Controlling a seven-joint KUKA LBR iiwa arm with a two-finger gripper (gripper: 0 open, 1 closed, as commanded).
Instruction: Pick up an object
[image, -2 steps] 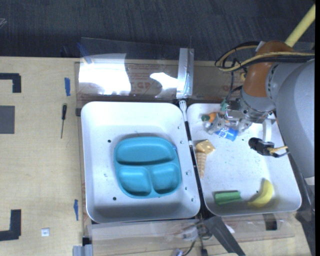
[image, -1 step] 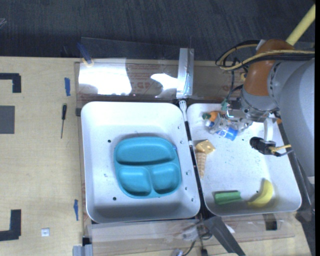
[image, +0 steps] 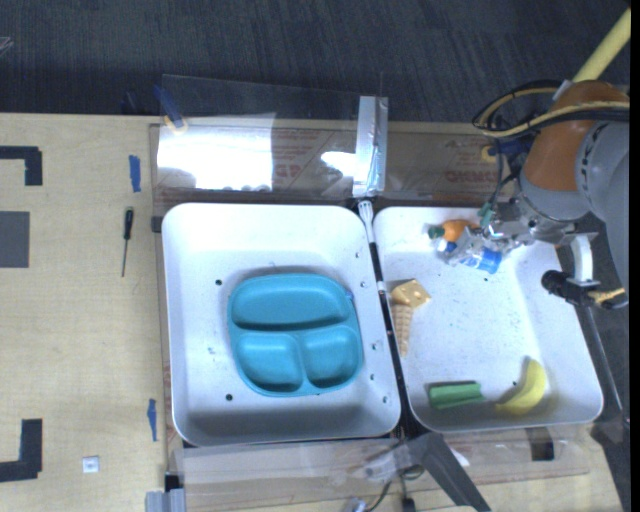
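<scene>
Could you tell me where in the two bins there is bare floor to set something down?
Right bin: bare floor in the middle, bordered by the cone-shaped toy, green block and banana. Its far end is crowded by small items beside the gripper. Left bin: the blue divided tray leaves margins along the walls.

Two white bins (image: 190, 330), one blue divided tray (image: 293, 333), one banana (image: 526, 388), one green block (image: 453, 393), one ice-cream cone (image: 405, 305).
</scene>
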